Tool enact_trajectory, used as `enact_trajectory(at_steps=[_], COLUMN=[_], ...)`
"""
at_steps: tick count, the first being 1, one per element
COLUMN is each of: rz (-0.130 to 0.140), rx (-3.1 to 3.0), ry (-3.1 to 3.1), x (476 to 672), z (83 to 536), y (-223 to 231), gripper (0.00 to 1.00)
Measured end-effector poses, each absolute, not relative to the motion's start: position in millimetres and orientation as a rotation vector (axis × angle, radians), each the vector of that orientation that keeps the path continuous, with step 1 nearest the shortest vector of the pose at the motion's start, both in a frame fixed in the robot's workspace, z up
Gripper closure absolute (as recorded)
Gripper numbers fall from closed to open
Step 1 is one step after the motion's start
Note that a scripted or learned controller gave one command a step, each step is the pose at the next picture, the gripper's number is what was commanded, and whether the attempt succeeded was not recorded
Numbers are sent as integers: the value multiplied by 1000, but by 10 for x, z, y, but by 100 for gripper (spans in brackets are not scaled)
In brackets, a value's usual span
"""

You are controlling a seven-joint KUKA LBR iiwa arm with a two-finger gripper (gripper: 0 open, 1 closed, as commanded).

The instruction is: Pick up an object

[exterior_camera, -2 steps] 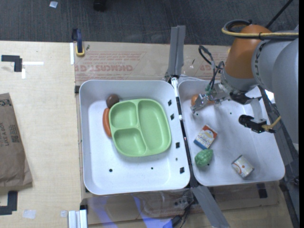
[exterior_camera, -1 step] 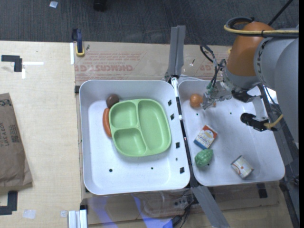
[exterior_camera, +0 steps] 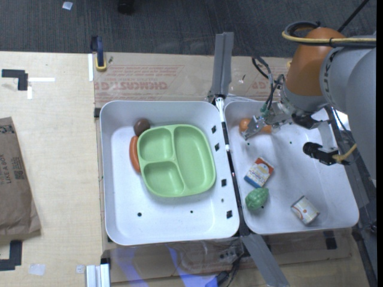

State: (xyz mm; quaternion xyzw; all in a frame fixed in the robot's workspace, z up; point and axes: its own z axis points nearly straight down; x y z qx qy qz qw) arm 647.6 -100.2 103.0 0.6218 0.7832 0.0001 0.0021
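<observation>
Right bin (exterior_camera: 335, 214): jaws (exterior_camera: 258, 126) beside orange ball (exterior_camera: 245, 124), far-left corner.

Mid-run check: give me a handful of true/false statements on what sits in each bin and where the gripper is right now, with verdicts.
1. The green divided tray lies in the left bin. True.
2. The small orange object sits at the right bin's near edge. False: it is in the far left corner of the right bin, beside the gripper.
3. The green leafy vegetable toy lies in the right bin. True.
4. The small carton rests on the tray. False: it lies on the right bin's floor.
5. The gripper hangs over the left bin. False: it is over the right bin's far left corner.
</observation>
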Motion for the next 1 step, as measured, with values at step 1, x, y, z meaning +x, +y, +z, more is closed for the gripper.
enact_trajectory(at_steps=[1], rz=[0], rx=[1900], ry=[2498], x=[6594], z=[1621], y=[-1199], gripper=[0])
